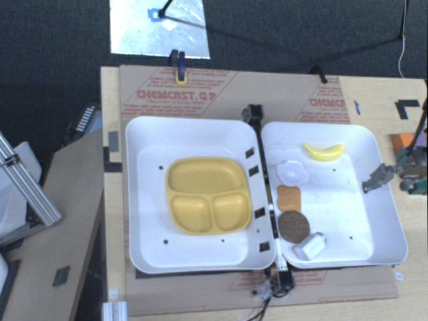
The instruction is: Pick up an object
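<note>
Two white bins: left bin (144, 179) holds yellow tray (205, 194). Right bin (374, 179): brown disc (293, 226), tan slice (289, 197) near left edge; banana (324, 152) at far edge. Gripper (378, 178) at right rim, cropped; grip state unreadable

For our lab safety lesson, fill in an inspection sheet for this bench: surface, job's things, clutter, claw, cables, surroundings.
Surface: wooden bench bearing a left bin and a right bin.
Job's things: right bin holds a banana, white disc, orange slab, brown patty, white block.
Clutter: yellow divided tray in the left bin.
Claw: claw at the right bin's right rim, nothing seen between its fingers.
Cables: black cable across the floor.
Surroundings: dark carpet, shiny sheet.
</note>
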Motion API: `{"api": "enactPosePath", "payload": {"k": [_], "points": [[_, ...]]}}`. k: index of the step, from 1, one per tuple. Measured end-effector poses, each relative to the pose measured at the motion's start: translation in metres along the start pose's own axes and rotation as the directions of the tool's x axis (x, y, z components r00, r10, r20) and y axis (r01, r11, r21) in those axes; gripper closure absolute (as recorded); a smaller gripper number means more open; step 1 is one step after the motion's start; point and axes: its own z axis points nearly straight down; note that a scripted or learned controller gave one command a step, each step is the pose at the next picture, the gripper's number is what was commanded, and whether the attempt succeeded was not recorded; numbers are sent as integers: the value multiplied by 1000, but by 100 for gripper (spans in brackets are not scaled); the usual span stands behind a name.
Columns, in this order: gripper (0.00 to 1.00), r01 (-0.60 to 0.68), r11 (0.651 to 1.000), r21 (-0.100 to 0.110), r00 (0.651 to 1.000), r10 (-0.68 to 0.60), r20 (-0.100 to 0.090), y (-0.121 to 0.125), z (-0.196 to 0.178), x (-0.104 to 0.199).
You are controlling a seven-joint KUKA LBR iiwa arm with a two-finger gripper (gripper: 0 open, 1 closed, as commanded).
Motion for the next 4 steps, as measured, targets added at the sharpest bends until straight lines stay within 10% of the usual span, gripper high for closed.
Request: {"api": "enactPosePath", "payload": {"k": [1,4], "points": [[0,4,1000,-11,1000,-4,3,2,-6,1],[0,2,1000,-9,1000,-2,1,-3,168,-1]]}}
